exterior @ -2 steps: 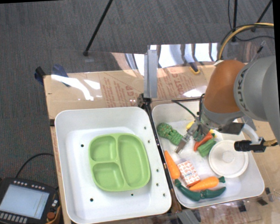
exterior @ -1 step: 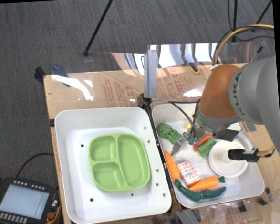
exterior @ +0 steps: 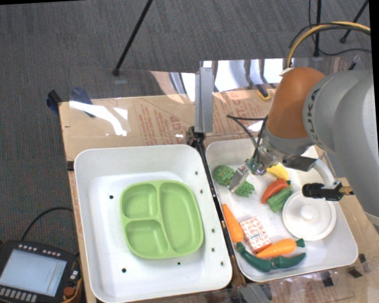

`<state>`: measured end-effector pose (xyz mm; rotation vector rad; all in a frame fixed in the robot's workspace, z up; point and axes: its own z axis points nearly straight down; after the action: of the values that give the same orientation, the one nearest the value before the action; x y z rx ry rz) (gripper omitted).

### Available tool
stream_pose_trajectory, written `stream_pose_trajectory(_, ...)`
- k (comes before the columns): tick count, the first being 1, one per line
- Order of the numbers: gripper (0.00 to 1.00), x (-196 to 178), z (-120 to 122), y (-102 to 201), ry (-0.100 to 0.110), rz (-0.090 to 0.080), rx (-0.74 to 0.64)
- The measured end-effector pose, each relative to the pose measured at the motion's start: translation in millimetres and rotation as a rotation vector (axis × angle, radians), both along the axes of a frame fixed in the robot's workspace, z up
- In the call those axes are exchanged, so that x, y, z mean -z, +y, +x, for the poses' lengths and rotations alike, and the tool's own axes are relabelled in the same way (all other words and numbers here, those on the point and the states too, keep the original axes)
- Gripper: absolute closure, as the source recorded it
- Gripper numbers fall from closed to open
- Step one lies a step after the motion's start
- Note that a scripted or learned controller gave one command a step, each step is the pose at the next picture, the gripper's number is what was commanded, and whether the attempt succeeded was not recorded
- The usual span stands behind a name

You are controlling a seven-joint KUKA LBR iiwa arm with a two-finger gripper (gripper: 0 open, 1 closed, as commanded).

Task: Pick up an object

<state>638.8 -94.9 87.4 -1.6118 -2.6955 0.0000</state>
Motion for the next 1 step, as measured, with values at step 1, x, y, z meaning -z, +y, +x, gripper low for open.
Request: stream_pose_trajectory(1,0.0,-0.6,-37.0,5.4,0.001,-0.001,0.066)
